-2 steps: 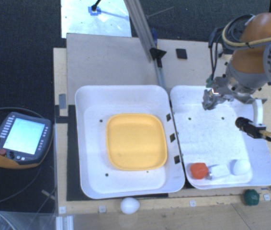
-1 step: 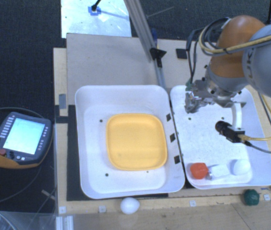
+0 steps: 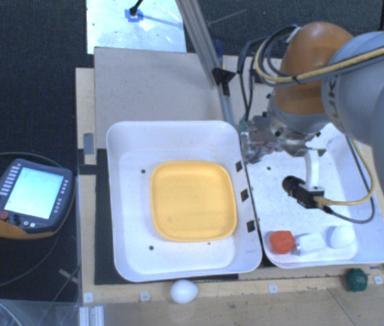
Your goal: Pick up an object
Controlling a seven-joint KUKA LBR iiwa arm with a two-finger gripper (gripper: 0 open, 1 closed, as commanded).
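Nearest to us, a white egg-shaped object [image 3: 184, 291] lies on the tabletop [image 3: 300, 301] in front of the bins, below and well to the left of the pincer [image 3: 252, 148]. A dark green ball [image 3: 355, 279] sits on the tabletop too, below and to the right of the pincer, just outside the right bin [image 3: 375, 240].

We see the pincer at the upper left corner of the right bin, close to the wall where the two bins meet. Its tips are hidden under the wrist, so we cannot tell whether it is open or closed, and we see no object in it.

Below the pincer, along the near wall of the right bin, three things lie in a row: a red-orange object [image 3: 281, 242], a small white block [image 3: 311, 243] touching it on its right, and a white egg-shaped piece [image 3: 342, 236] further right. A black cylindrical part [image 3: 302, 191] with a yellow cable hangs between the pincer and that row.

To the lower left of the pincer, a yellow square plate [image 3: 193, 200] lies flat in the middle of the left bin [image 3: 127, 182]. Far to the left, off the tabletop, a teach pendant [image 3: 27, 197] with a lit screen rests on dark carpet.
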